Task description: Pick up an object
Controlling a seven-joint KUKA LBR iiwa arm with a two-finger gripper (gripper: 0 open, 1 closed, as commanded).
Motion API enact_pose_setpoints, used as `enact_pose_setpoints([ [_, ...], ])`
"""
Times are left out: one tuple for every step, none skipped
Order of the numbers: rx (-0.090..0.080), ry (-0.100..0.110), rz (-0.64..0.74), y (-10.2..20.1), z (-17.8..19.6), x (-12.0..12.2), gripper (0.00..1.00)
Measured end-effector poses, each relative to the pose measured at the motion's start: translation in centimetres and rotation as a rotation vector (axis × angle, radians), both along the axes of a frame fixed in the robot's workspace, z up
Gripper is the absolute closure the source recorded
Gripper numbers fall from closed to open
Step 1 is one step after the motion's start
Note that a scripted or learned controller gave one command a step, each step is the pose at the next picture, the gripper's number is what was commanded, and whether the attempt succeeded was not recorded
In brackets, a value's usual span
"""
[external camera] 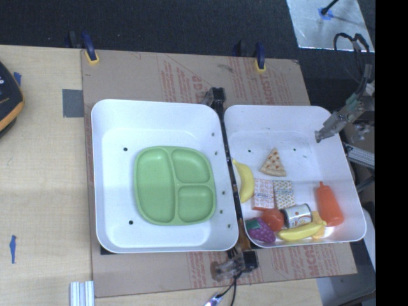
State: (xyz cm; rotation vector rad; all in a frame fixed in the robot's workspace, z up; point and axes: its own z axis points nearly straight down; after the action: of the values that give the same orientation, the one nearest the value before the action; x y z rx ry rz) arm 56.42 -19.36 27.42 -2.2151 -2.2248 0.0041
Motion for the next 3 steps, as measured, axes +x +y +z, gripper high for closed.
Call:
enact_pose_setpoints([
  [0.0, 0.002, 0.002, 7.4, -12.3, -3.4, 0.0],
  [-0.001, 0.0, 0.002, 5.9, -18.3, 1.9, 0.0],
  [-0.002, 0.001, 0.004, 5.9, -17.2, 2.0, 1.0],
])
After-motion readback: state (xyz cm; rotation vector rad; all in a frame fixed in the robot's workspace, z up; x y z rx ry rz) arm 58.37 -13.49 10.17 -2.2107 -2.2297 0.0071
